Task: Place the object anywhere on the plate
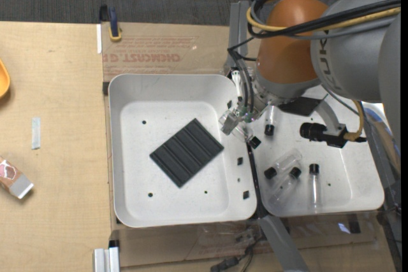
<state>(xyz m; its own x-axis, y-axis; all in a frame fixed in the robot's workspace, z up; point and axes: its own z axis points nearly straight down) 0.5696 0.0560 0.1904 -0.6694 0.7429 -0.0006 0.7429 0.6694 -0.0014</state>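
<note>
A dark ribbed plate [187,151], set at a slant, was seen lying flat near the middle of the left white bin [127,200], apart from all of its walls. The objects for the task, several small clear vials with black caps, were seen in the right white bin [363,197]: one vial [315,184] lay upright in the frame toward the lower middle of that bin, a pair of vials [284,171] lay just to its left, close together, and another vial [269,121] stood higher up, close under the arm. None of them was on the plate. The pincer [237,119] was seen at the centre of the frame, over the wall shared by the two bins, above and to the right of the plate; whether it was apart or together could not be told, as its metal parts were small and cluttered there. Above it, the orange band [290,41] and the grey arm [363,48] were seen filling the upper right of the frame, with yellow and black cables looped over them. The bins were borne by a tan surface [57,73], on which a small clear strip [36,133] was seen at the left and a wrapped item [14,179] at the lower left edge.
</note>
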